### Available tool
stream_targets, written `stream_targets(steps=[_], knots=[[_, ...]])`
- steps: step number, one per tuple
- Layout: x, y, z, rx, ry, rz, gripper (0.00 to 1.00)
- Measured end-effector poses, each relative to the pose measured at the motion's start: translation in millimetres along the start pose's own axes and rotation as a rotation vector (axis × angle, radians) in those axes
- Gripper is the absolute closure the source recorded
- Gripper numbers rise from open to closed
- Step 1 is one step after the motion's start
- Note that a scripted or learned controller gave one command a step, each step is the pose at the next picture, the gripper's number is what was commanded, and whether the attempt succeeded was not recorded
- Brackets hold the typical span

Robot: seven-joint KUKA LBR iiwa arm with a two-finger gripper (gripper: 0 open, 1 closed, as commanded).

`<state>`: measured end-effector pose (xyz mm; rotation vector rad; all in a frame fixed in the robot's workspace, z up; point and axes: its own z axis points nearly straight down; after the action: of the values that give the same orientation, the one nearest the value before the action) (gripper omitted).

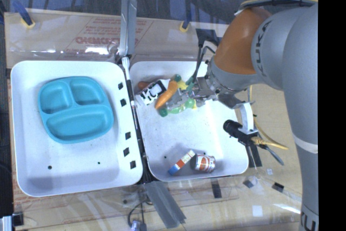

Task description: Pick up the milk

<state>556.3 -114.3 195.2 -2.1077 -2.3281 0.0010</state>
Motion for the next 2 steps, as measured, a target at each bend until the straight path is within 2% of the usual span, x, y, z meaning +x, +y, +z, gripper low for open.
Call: stream_targets(steps=[1,2], knots=[[-17.4,99.5,-73.3,-0.002,-0.001,-0.027,0.0],[-11.1,68.1,86.8,0.002,-0.001,0.039,0.0]])
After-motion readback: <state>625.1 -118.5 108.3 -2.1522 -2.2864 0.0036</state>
